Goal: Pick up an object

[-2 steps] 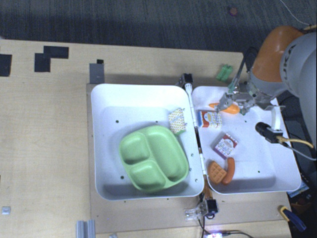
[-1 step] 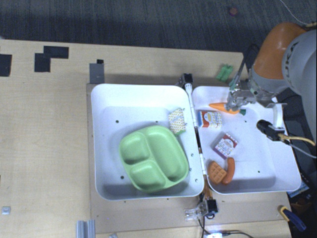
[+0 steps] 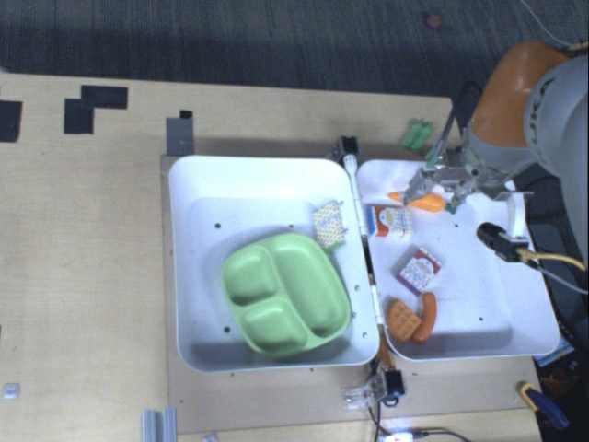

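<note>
My gripper (image 3: 440, 188) hangs over the far part of the right bin (image 3: 483, 288), directly above an orange carrot-shaped toy (image 3: 421, 203) and touching or nearly touching it. The carrot's right end is hidden under the gripper, and its left tip points toward the bin divider. Just in front of it lies a small white carton with red and blue print (image 3: 389, 220). Nearer the front lie a red and white packet (image 3: 419, 270), a brown waffle piece (image 3: 401, 318) and a red sausage (image 3: 427, 315).
The left bin (image 3: 207, 201) holds a green divided plate (image 3: 285, 293) and a small patterned packet (image 3: 329, 222) by the divider. A green object (image 3: 416, 135) lies on the bench behind the right bin. Cables run along the right bin's right side.
</note>
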`<control>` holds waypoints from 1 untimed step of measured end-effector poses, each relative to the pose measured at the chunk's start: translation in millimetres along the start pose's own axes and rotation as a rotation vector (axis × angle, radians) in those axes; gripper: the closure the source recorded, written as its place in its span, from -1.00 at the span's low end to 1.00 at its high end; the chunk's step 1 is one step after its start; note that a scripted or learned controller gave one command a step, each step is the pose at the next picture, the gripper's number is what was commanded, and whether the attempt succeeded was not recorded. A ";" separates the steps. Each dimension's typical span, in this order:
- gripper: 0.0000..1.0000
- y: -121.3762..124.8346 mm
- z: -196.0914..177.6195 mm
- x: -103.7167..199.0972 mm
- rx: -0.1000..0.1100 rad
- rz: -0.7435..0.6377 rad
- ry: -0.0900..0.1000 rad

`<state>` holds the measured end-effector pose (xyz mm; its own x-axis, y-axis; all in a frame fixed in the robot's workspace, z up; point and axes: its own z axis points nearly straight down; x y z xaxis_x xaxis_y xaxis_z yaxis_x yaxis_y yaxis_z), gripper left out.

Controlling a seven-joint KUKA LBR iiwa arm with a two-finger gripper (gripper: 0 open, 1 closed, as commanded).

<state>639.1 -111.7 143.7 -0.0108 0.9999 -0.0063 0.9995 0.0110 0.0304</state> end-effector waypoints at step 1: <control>-1.00 -5.8 52.8 23.9 0.014 0.006 0.005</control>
<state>634.6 -88.2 90.6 -0.0048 1.0000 -0.0010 0.9999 0.0048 0.0159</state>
